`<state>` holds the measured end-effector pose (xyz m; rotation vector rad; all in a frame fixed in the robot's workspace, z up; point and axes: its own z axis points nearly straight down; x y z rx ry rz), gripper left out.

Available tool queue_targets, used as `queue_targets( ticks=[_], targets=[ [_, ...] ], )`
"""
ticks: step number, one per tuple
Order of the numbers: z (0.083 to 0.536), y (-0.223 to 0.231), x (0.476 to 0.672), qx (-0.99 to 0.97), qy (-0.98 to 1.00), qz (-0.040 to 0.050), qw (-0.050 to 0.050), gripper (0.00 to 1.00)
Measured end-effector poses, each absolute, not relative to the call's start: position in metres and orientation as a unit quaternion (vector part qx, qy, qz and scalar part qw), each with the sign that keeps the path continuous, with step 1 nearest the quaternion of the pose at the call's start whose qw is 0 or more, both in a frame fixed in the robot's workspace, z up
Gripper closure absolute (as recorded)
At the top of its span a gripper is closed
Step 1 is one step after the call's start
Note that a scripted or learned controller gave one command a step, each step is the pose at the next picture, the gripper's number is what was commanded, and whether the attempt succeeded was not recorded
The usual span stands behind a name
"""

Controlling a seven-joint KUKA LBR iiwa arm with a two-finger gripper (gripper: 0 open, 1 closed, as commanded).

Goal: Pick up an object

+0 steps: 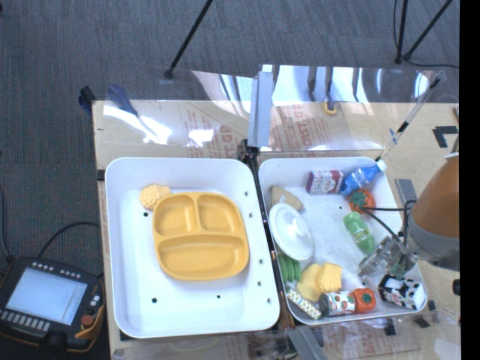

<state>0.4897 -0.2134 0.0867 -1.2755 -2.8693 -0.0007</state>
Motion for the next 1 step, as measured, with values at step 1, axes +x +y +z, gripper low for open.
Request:
queue_targets(
  ticks=[1],
  targets=[
    [0.0868,-0.2128,0.4899,-0.406,-0.914,-0.0006,0.001,0.00]
  ],
)
